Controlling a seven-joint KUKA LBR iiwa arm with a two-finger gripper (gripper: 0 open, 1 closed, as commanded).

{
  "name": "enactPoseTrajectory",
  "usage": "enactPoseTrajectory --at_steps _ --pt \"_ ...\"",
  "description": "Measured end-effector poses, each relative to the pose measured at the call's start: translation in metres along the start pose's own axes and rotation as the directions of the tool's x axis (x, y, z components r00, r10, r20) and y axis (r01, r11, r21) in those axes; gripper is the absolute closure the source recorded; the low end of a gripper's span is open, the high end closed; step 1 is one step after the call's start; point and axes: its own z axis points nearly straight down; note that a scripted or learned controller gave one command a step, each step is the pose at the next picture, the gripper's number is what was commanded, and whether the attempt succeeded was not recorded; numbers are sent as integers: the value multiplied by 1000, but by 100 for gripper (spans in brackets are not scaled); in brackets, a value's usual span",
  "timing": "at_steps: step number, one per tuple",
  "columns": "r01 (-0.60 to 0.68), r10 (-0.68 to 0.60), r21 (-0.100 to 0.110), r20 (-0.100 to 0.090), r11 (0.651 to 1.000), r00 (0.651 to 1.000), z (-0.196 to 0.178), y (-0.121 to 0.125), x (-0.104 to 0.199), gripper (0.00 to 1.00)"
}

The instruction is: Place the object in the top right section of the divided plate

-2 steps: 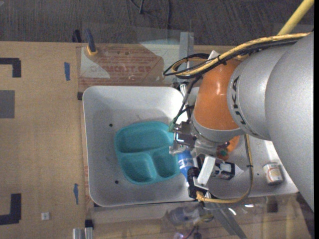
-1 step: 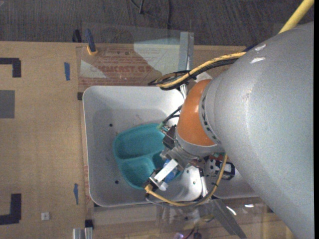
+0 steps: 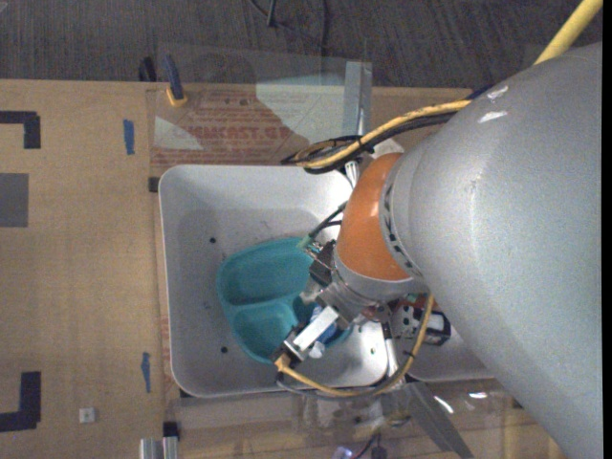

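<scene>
Camera view: the arm [image 3: 497,208] reached in from the desk's right edge. Its orange band [image 3: 368,228] hung over the right part of the teal divided plate [image 3: 258,290].

**Jaws and object**
- The jaws sat under the wrist, so I couldn't tell how far open they were or whether they had hold of anything.
- I couldn't place the object w/ certainty.
- A small blue bit [image 3: 331,330] showed just below the wrist, at the plate's right side. It may have been the object or robot hardware; too blocked to say.

**Risks, as I judged them**
- The target section lay mostly beneath the wrist, so a release could've gone into the wrong compartment or onto a divider ridge, and the item could've rolled off.
- If nothing was actually gripped, the place would've been an empty move.
- The plate looked light and loose in the bin. A low wrist or the yellow cable [image 3: 325,382] looping near its lower rim could've nudged or tipped it, shifting the target.

**Containers**
- The white bin [image 3: 186,218] sat about mid-desk [image 3: 76,285], w/ its bare floor toward the desk's left edge.
- It held the plate, which lay flat. Two teal compartments were visible, one nearer the desk's far edge and one nearer the near edge.
- Both visible compartments looked unfilled. The remaining sections were hidden.
</scene>
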Motion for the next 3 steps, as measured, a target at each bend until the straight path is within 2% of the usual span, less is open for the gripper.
enactPoseTrajectory --at_steps 1,2,3 --pt "19 -19 16 35 1000 999 -107 -24 26 0" --pt "23 -24 19 38 1000 999 -116 -25 28 100" --pt "31 -32 16 35 999 999 -285 -9 42 100"
